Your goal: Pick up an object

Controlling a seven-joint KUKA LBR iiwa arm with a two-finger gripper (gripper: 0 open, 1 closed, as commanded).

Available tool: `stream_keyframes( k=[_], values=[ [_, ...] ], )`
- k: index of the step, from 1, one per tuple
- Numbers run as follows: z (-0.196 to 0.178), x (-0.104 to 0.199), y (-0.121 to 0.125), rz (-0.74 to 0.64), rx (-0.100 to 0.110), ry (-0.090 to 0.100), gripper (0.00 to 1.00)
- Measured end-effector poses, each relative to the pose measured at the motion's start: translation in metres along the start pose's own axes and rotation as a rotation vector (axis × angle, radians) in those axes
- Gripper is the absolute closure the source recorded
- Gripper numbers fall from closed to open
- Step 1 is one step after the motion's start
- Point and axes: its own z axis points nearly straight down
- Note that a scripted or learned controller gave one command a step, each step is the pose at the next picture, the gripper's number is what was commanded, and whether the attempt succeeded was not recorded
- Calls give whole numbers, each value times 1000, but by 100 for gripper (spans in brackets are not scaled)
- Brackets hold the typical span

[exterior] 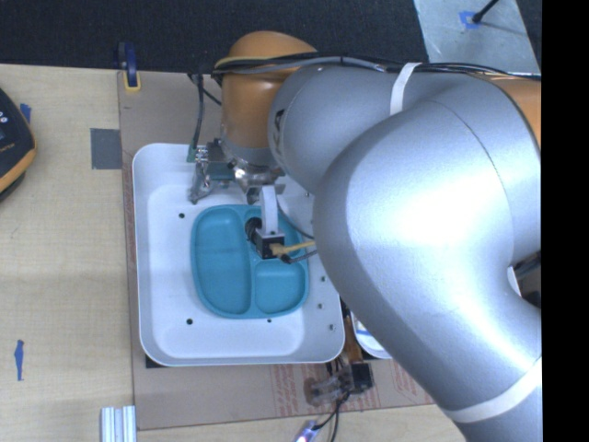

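Now your end effector point(204, 180) sits over the far rim of the blue dish point(225, 274) in the left bin point(156, 274); open or closed, you cannot tell. Approach step, I judge; next, close on that rim.

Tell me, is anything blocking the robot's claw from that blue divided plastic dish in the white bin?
Nothing visible stands between them. The gripper sits just beyond the far edge of the blue divided plastic dish, which lies in the shallow white bin.
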Motion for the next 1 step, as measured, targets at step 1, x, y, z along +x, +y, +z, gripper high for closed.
stream_keyframes(
  k=[1],
  values=[
    [-124,-70,1,3,-3,0,0]
  ],
)
